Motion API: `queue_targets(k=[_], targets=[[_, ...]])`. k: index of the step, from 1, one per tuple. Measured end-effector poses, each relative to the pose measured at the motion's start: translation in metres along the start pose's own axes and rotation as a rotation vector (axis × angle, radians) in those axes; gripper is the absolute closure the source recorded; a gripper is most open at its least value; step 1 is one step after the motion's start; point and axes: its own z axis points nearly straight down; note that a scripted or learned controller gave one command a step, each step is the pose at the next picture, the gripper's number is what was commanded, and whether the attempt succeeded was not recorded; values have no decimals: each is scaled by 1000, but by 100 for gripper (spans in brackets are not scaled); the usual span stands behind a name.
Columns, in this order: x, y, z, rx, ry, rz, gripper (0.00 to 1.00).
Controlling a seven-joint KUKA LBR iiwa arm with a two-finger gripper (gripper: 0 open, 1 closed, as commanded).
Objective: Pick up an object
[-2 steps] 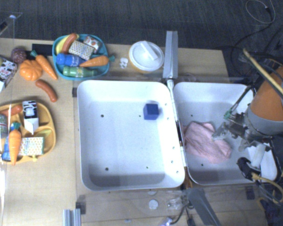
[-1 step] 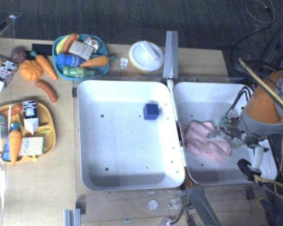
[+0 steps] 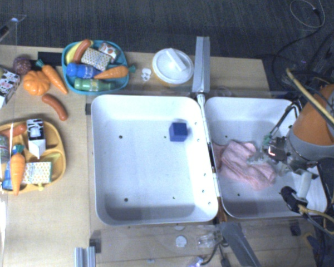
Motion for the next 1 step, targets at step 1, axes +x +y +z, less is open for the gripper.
queue_targets(k=[1], targets=[[2, 3, -12, -7, 2, -4, 100]])
